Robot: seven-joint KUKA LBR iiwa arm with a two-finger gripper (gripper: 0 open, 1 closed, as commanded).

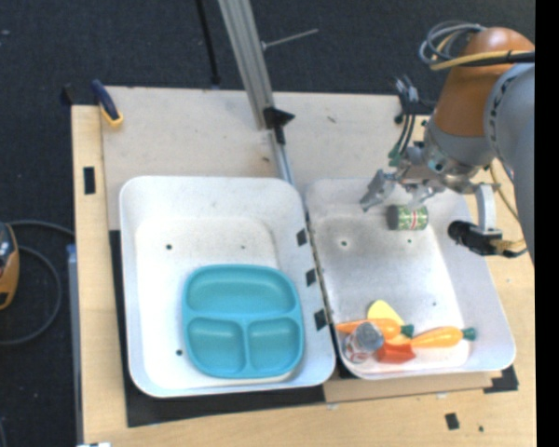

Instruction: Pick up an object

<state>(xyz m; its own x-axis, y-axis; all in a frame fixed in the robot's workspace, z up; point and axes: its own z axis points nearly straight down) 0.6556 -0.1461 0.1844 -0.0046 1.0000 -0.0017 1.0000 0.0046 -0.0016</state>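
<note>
Grey arm with the orange band (470, 87) enters from 3 o'clock and hangs over the far end of the right shallow white plastic bin (466, 277). Its two-finger gripper (405, 182) sits at about 1 o'clock of that bin; whether it is wide or narrow I cannot tell at this resolution. Just beneath and touching or nearly touching the gripper lies a small green-and-white can (410, 217) on its side; no clear view of it being clamped. At the bin's 6 o'clock edge a cluster: yellow rounded plastic piece (384, 314), orange carrot-shaped toy with green tip (440, 336), red piece (397, 351), grey-and-white lump (364, 340), all touching or close together. Left white bin (140, 222) holds a turquoise three-compartment plastic tray (243, 319), toward its 5 o'clock corner.
</note>
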